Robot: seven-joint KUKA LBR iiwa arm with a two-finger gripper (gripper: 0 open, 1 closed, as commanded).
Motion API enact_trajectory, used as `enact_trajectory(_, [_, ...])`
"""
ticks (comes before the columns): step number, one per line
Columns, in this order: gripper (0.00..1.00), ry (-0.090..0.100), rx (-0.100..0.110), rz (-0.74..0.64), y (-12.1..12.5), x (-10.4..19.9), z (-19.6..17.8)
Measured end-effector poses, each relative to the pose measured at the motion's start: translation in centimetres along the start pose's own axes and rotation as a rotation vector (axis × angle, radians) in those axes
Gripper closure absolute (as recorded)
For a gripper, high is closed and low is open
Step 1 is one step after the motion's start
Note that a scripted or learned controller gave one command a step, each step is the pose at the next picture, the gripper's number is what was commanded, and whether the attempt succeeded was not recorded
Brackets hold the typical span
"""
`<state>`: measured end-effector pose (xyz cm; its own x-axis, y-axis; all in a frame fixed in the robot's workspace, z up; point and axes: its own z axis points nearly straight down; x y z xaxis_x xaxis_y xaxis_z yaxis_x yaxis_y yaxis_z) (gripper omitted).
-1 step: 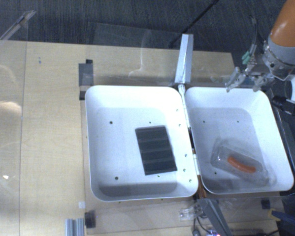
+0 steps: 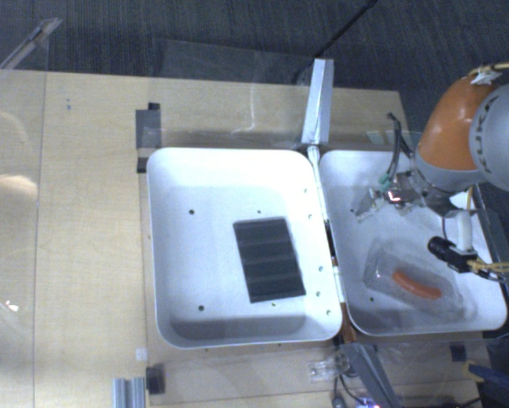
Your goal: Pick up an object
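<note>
Ribbed dark panel (image 2: 269, 259) lies flat on the floor of the left bin (image 2: 182, 236), slightly right of the bin's centre. Its long sides run from the far wall toward the near wall at a slight slant. Parallel ridges cross its surface. The panel lies apart from all four bin walls.

The left bin rests on a pale wooden bench (image 2: 76, 228). A small black bracket (image 2: 150, 119) sits on the bench at the bin's far left corner.

At the far side, a grey metal strip (image 2: 319, 100) stands over the seam where the two bin rims meet. The right bin (image 2: 349, 236) sits directly beside the left bin along that seam.

The gripper (image 2: 388, 197) is positioned over the far half of the right bin, near the middle of its width and well apart from the panel. Whether the gripper is released or clenched cannot be told from this view.

In the near half of the right bin lies a clear plastic wrapper (image 2: 380, 272). An orange sausage-shaped item (image 2: 417, 286) lies with it; whether the item is inside or beneath the wrapper cannot be told. Both lie on the near side of the gripper, apart from it.

The arm (image 2: 500, 143), grey with an orange band (image 2: 452, 130), enters at the right, above the far right corner of the right bin.
</note>
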<state>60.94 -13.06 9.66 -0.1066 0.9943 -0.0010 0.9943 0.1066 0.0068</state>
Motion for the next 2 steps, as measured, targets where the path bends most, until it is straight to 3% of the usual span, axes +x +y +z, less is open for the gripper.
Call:
enact_trajectory(1, [1.00,-0.001,-0.006,-0.001,0.23,0.10,-1.19])
enact_trajectory(2, [0.00,-0.001,-0.006,-0.001,0.23,0.10,-1.19])
